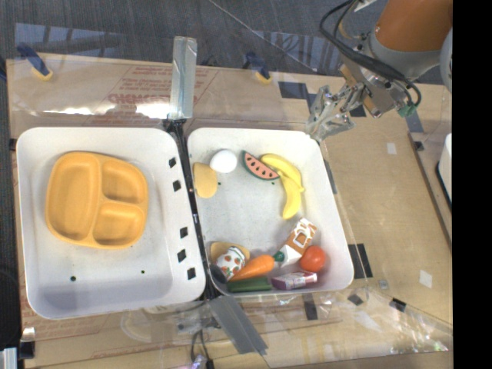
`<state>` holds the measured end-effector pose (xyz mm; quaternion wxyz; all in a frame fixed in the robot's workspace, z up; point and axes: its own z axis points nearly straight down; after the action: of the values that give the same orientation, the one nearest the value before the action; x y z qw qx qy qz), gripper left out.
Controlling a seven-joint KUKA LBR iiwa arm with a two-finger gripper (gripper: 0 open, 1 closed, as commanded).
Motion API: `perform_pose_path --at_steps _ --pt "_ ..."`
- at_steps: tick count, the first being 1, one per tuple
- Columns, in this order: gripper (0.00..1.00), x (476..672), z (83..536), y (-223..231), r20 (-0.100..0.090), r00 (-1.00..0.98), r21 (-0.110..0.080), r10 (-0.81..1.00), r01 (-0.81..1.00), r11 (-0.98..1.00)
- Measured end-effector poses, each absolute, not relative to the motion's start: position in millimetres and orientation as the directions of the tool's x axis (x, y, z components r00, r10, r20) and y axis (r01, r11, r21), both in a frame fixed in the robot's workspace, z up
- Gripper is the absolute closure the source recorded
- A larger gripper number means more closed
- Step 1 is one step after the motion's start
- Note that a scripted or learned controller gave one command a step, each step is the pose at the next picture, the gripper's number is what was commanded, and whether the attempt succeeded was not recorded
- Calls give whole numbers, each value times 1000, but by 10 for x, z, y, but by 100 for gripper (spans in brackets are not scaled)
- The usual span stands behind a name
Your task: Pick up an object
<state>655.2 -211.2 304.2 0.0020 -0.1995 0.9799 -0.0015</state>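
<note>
**Gripper above the far right corner, nothing in it yet**

The gripper (329, 118) hangs over the far right corner of the right bin (332, 198), its fingers (319, 116) spread apart with nothing between them. Nearest to it, down and to the left in the camera view, lies the banana (289, 184), with the watermelon slice (259, 165) touching its upper end and the white egg (224, 161) a little further left. That banana looks the easiest choice: it lies with bare floor along one side. A good grasp, I judge, needs the fingers to straddle its narrow width, not its length, and to come straight down clear of the bin wall. Further off, in the near corner, the carrot (256, 267), tomato (312, 259) and small carton (300, 237) are crowded together, a poor target. Farthest away, the left bin (38, 283) holds a yellow divided plate (95, 199).
</note>
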Motion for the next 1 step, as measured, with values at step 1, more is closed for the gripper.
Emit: perform_pose_path --at_steps 1 --pt "100 6580 2765 -2077 0 -791 0 -611 -611 791"
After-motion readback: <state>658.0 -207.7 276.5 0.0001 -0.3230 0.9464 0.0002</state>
